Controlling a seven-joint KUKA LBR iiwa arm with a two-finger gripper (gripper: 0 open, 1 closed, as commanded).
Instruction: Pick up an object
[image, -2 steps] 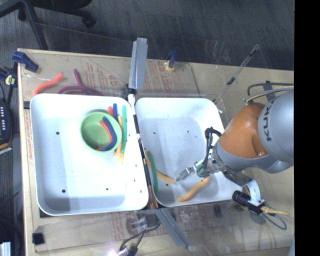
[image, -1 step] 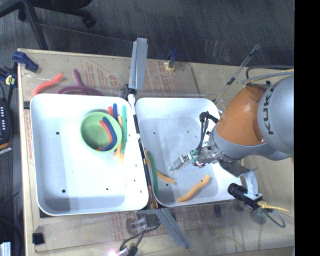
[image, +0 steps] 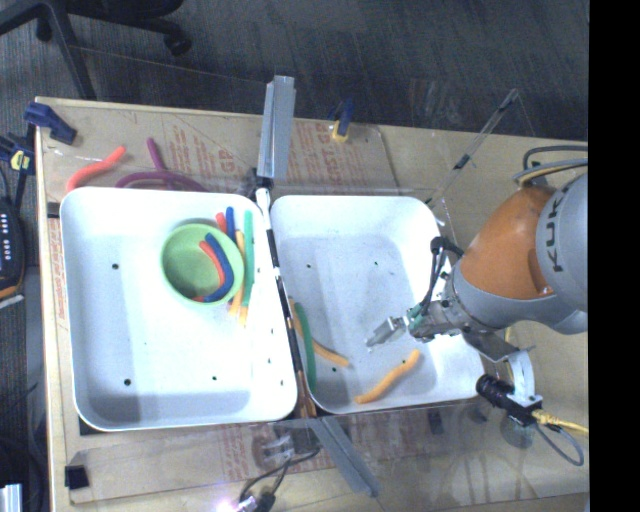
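My gripper (image: 385, 333) hangs low over the right bin (image: 345, 225), in its lower right part, at the end of the grey and orange arm (image: 510, 265). Just below it an orange curved piece (image: 390, 378) lies on the bin floor, apart from the gripper. To its left rests a shorter orange piece (image: 330, 355). A thin green stick (image: 304, 345) runs along the bin's left wall. In the left bin (image: 100, 330) stands a green bowl (image: 190, 262) with red and blue curved pieces in it and several coloured sticks (image: 244, 270) leaning at its right side.
Behind the left bin lie an orange hose (image: 95, 168) and a purple hose (image: 160, 180). A grey metal bar (image: 276, 125) stands at the back between the bins. A blue clamp (image: 345, 118) sits on the bench's far edge. Cables (image: 545, 420) trail at the lower right.
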